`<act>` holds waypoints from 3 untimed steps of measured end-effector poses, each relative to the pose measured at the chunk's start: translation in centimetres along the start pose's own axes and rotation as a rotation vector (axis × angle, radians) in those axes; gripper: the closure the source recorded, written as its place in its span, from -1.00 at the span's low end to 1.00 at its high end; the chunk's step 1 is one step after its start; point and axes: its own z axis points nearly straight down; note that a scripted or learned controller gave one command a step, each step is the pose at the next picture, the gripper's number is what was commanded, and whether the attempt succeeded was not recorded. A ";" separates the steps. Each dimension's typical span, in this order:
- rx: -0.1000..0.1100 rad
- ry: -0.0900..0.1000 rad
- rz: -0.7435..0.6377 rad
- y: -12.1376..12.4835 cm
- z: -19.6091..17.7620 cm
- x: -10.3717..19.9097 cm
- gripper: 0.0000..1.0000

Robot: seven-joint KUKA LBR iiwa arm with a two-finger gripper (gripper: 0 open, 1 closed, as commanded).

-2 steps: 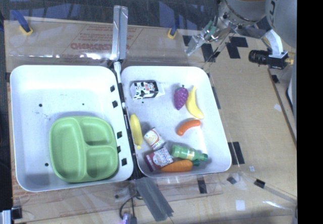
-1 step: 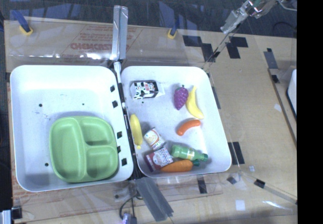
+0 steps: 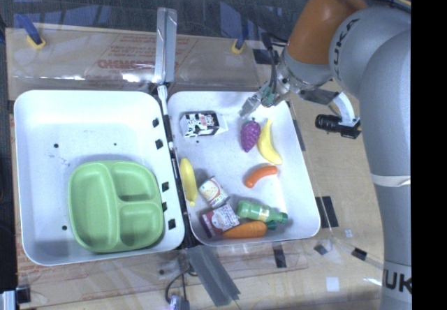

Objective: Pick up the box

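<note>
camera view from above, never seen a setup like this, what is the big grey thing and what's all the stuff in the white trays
The big grey thing with the orange band is a robot arm, reaching in from the right. One camera fixed above the bench looks down at a slant. At the arm's tip is a small two-finger gripper, hovering over the top edge of the right white bin; nothing shows between its fingers.

That bin holds toy food: a small black-and-white milk box, purple grapes, a yellow banana, an orange sausage shape, a second yellow banana, a small can, a red packet, a green bottle and an orange carrot.

The left white bin holds a green divided plate.
</note>
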 end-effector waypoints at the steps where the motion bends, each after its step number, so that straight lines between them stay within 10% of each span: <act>1: -0.001 -0.001 0.000 0.0 0.0 0.0 -1.00; 2: -0.002 -0.001 0.372 -0.9 -4.9 -0.5 -1.00; 3: 0.000 0.001 -0.075 -0.7 -2.0 6.1 -1.00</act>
